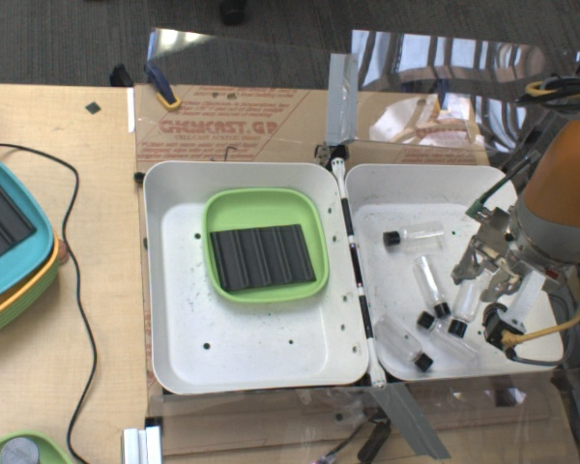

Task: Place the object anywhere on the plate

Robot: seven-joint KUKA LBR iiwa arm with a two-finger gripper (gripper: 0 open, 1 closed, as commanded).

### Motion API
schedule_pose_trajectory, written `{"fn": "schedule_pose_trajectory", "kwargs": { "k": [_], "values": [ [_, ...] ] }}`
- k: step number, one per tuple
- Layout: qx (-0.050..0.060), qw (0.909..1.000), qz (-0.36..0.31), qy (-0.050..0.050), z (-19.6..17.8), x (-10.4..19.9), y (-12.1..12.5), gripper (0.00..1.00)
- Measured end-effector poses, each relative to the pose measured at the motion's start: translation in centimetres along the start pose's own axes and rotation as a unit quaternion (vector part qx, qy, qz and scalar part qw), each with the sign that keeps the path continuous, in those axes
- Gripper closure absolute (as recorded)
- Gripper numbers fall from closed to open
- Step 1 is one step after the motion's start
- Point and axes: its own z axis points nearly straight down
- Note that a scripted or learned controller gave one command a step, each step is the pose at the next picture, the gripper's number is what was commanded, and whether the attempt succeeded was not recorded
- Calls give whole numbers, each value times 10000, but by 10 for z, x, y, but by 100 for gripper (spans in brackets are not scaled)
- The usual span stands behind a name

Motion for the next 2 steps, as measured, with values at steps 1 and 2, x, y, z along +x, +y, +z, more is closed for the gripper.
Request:
{"fn": "schedule_pose_trajectory", "kwargs": {
  "k": [1, 2],
  "values": [
    [-1, 10000, 1, 0, 0, 0, 0, 0],
    [-8, 9943, 1070, 1, -61, -41, 32, 0]
  ]
}}
